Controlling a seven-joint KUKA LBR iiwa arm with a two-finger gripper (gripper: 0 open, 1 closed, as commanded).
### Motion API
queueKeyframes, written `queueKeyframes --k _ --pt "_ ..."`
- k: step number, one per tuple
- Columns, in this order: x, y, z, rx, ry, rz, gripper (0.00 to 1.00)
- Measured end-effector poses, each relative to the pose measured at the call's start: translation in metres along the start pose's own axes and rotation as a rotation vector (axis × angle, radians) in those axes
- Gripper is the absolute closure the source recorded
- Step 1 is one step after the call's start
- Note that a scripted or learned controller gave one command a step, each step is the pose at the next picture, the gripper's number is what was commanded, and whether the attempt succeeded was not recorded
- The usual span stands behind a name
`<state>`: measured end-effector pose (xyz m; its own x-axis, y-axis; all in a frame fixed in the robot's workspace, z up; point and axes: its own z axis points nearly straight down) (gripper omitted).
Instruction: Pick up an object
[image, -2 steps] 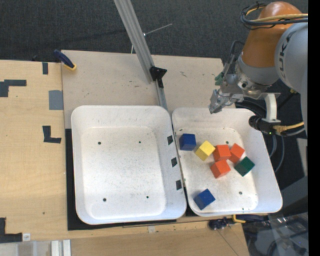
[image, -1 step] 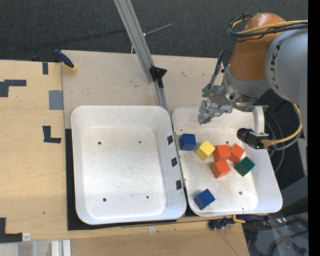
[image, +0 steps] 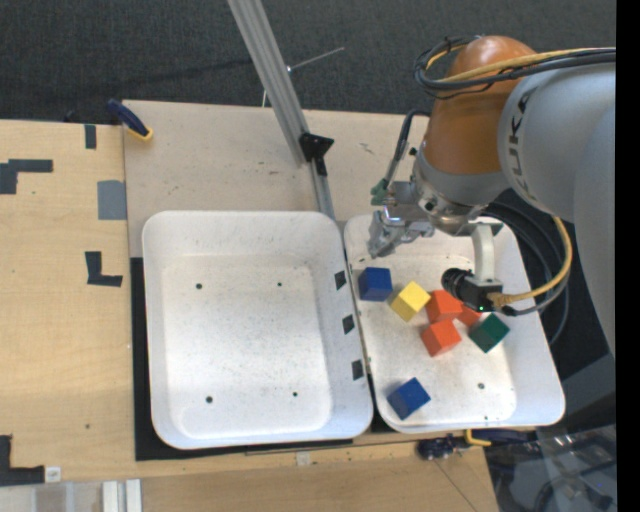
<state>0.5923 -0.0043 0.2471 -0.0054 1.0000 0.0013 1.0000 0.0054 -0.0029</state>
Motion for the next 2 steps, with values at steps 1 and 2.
queueKeyframes --k 1,2 --pt "0.043 -0.026 -0.005 0.0 0.0 -0.001 1.0" --pt "0.092 -0.052 0.013 0.002 -0.001 -0.001 1.0"
